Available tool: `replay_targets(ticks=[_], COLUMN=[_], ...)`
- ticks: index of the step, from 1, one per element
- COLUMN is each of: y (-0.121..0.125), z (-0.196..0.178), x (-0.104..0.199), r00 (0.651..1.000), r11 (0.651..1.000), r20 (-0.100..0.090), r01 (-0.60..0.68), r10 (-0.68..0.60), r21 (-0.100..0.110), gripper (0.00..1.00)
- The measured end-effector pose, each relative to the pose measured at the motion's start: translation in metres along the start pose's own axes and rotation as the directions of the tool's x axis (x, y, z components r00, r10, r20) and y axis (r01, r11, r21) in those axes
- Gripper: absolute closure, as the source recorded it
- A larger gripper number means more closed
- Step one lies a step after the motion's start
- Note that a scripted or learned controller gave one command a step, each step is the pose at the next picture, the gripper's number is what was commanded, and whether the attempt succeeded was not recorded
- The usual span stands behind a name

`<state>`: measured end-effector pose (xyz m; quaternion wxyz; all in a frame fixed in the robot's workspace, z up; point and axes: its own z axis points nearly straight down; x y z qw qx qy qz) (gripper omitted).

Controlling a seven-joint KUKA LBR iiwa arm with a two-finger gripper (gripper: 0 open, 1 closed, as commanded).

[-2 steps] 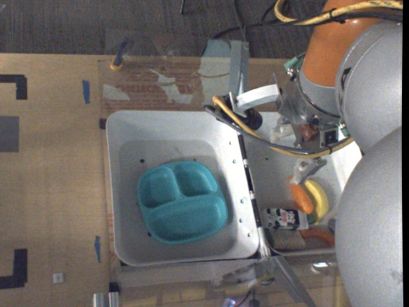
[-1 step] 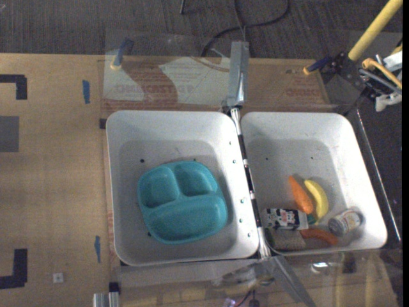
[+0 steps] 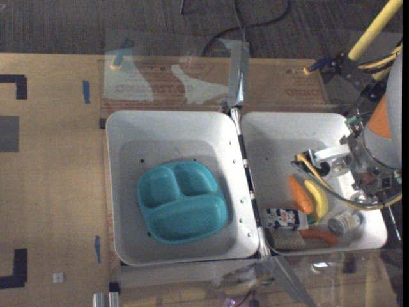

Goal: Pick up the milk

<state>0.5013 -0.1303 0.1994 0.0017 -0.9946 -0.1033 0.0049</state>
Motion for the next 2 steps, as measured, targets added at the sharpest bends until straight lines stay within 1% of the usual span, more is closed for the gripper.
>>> replay_targets(ticks=[1, 2], y=[-0.024, -0.016], z=[-0.064, 0.093], x=[-0.017, -0.019], r00=[1.0, 1.0], r11=[1.0, 1.0], r20=[-0.001, -0.003], r01=[0.0, -0.005], r10=[0.0, 0.005], r21=[-0.002, -0.001], gripper=[0.0, 0.0])
